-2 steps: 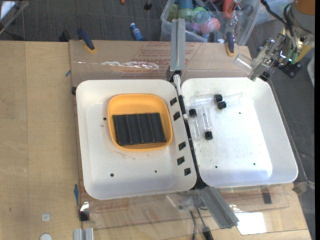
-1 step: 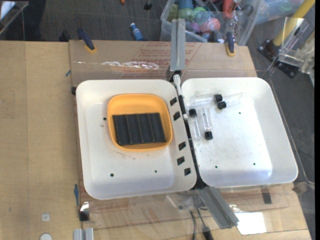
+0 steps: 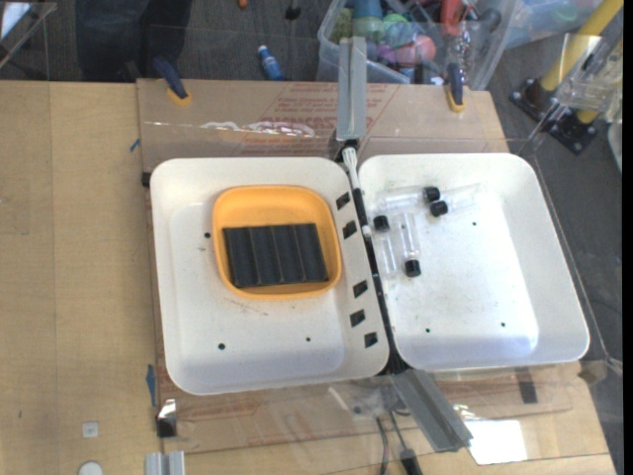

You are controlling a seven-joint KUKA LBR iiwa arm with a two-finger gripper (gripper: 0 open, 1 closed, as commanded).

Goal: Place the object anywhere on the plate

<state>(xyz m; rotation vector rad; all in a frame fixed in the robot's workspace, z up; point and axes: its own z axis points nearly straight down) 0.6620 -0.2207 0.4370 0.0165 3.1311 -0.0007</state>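
Observation:
An orange plate [image 3: 272, 206] with rounded corners sits in the left white bin [image 3: 257, 344], toward its far side. A black ridged rectangular block [image 3: 275, 255] lies flat on the plate and covers most of its near half. It stays inside the plate's rim. Nothing is touching the block.
The right white bin [image 3: 485, 305] holds several clear plastic tubes with black caps [image 3: 406, 236], clustered near its far left corner. A black divider with tabs [image 3: 361, 265] runs between the bins. A crate of coloured toys [image 3: 415, 13] stands beyond the bench.

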